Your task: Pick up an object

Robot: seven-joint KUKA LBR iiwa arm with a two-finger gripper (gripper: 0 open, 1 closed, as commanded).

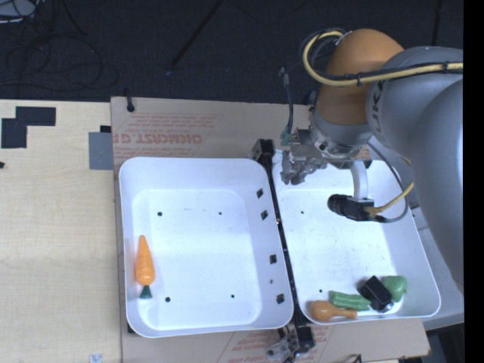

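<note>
The carrot (144,262) lies in the left bin (193,174) near its nine o'clock wall, long axis twelve to six, green top toward six. The arm (393,104) enters from three o'clock, bent over the right bin (431,278). Its gripper (296,169) hangs at that bin's eleven o'clock corner; its opening cannot be told. Green, black and orange toys (363,299) cluster at five o'clock.

An orange carrot (144,262) with a green tip is seen lying lengthwise at the left bin's (189,174) left wall, lower left of centre. At the lower right, in the right bin's (333,203) near corner, a green piece (348,300), a black block (375,293), a light green piece (395,285) and an orange piece (330,311) are clustered together.
</note>
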